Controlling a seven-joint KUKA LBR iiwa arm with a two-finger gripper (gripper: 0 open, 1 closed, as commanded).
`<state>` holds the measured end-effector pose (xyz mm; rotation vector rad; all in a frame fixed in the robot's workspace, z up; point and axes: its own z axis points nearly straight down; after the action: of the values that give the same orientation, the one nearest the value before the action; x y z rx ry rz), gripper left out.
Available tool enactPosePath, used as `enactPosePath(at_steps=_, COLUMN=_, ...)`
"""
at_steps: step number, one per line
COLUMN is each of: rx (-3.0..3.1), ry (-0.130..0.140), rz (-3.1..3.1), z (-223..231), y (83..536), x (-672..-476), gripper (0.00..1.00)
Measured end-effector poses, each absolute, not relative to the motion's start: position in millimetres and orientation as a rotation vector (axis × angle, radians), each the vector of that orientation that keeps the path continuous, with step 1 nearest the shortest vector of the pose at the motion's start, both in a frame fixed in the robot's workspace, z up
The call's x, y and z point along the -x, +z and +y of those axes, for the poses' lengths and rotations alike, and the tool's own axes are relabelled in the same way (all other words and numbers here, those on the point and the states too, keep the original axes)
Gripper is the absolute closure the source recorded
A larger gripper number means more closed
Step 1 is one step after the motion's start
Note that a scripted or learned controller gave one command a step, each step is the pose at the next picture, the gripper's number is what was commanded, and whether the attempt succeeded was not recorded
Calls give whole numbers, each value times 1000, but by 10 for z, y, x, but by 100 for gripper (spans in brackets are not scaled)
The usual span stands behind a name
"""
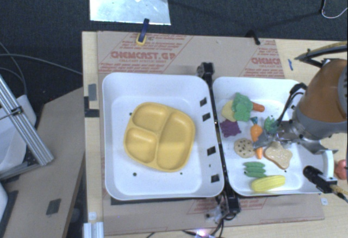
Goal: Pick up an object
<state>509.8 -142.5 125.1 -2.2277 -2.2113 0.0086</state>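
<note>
Bread slice (278, 156), lying in the right bin (272, 86) beside the cookie (243, 148), is being approached by the end effector (275, 135); its grip state cannot be told. Descent should be centred, avoiding the carrot (256, 132).

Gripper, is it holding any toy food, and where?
Cannot tell. The gripper is low in the right bin by the carrot and bread; nothing visibly held.

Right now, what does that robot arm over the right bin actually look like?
The arm is bulky and rounded, with a broad orange band above a grey wrist. A black cable loops along its side. Its pincer is a small metallic grey piece at the tip.
</note>
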Motion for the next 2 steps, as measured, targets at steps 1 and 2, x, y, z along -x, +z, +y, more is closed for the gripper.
enactPosePath(at_steps=1, rx=2227, ry=0, rz=-2220, z=-1723, y=1520, x=-4858, gripper=0)
enactPosePath(at_steps=2, rx=2216, ry=-3, rz=-2233, z=-1433, y=1343, x=-5372, gripper=0)
